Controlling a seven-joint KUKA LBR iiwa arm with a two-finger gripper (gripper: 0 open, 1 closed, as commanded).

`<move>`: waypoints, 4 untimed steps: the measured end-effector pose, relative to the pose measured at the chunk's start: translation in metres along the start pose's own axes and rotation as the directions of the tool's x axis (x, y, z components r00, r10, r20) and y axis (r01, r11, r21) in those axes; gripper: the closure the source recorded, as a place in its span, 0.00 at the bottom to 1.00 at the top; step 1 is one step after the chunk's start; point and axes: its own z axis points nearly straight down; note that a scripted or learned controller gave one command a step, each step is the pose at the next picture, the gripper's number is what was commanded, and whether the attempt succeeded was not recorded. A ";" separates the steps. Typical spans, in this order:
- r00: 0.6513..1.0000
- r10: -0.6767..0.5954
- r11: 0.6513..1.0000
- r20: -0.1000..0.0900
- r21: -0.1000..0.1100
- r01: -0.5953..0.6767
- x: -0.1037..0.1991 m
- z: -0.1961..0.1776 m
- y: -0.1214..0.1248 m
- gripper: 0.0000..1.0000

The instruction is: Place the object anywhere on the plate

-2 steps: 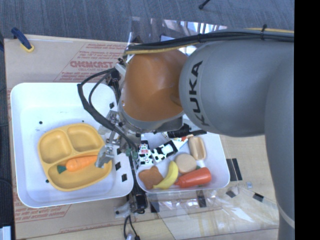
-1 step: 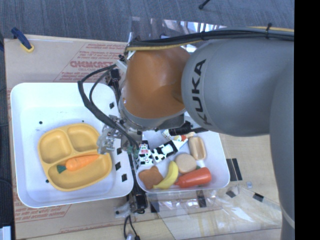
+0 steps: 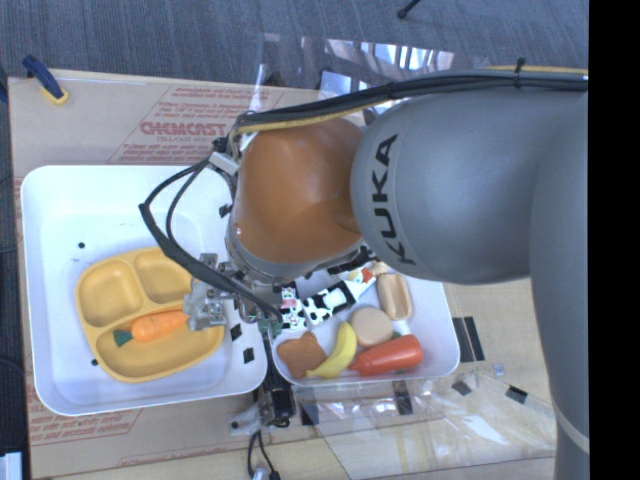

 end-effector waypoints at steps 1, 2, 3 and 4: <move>1.000 0.000 1.000 0.000 0.000 0.000 0.000 0.000 0.000 0.00; 1.000 -0.007 1.000 0.002 0.001 0.007 -0.001 -0.010 0.001 1.00; 1.000 -0.007 1.000 0.002 0.001 0.007 -0.001 -0.010 0.001 0.00; 1.000 -0.013 1.000 0.004 0.002 0.013 -0.002 -0.020 0.001 1.00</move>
